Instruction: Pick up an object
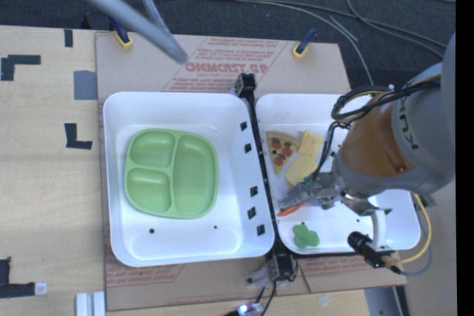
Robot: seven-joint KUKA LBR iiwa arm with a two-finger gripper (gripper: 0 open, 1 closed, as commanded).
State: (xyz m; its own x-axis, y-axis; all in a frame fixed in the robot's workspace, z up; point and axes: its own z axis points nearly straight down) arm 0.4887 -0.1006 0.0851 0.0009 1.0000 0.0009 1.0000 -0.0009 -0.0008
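Looming largest and closest to the lens, the grey arm (pixel 415 137) with its orange band came in from the right and bent down over the right bin (pixel 404 229), its gripper (pixel 311 192) low among the toy food. Whether the gripper was open or closed could not be told; its tip was lost against the clutter. Just beside it lay a thin orange carrot-like piece (pixel 290 209), with a knobbly green piece (pixel 304 235) a little nearer the front wall. Farther back sat two pale yellow cheese-like wedges (pixel 305 157) touching a flat pizza slice (pixel 279 149) dotted red. These looked like smooth hard plastic, so a grip on an edge would likely slip. The crowding was a further risk: closing there might have caught two pieces or nudged one against the divider (pixel 255 159). In the left bin (pixel 118 233) lay a glossy green plate (pixel 172 172) with three compartments, rounded at the corners. Beyond the bins lay printed cardboard (pixel 222 59) held by two yellow clamps (pixel 302 46).
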